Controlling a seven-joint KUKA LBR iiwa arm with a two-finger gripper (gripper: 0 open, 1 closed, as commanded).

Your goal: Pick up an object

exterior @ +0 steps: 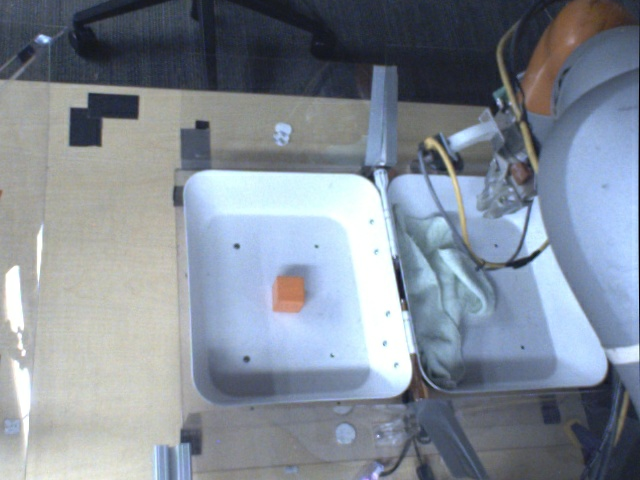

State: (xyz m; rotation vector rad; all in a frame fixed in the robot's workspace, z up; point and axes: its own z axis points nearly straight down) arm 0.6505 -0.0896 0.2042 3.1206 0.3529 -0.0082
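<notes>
The gripper (503, 183) hangs over the far part of the right bin (520, 353); whether it is spread or pressed together I cannot tell. A pale cloth (440, 283) lies crumpled along that bin's left wall. 1 orange cube (289, 294) sits mid-floor in the left bin (215, 268).

A pale wood counter (100, 298) fills most of the room below. Beyond its far edge lies dark carpet (420, 18), where a black chair base (205, 8) spreads its legs. Black tape patches (100, 116) sit near the counter's far left corner.
</notes>
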